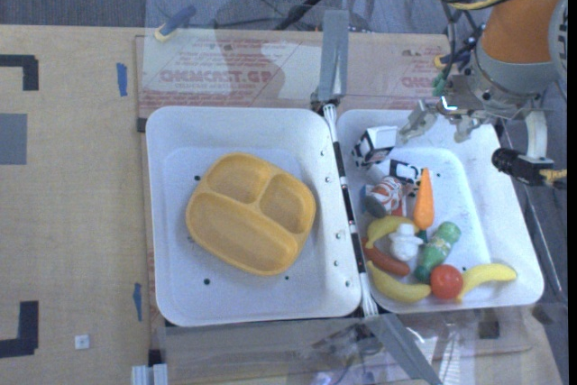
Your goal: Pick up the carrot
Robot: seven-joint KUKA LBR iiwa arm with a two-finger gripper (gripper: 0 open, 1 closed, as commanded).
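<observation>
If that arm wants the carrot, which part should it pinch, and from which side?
Probably the upper half of the carrot, coming straight down from above. It lies nearly upright in the view, its narrow end toward the far rim, so the jaws would close across it left to right. The top is freer; the thick lower end sits against other toys.

We see an orange carrot [424,201] with a green top, a yellow divided plate [251,212], two white bins [171,221], a yellow banana [488,275], a red tomato [446,281], and a tan worktop [68,194] marked with black corners and blue tape.
</observation>
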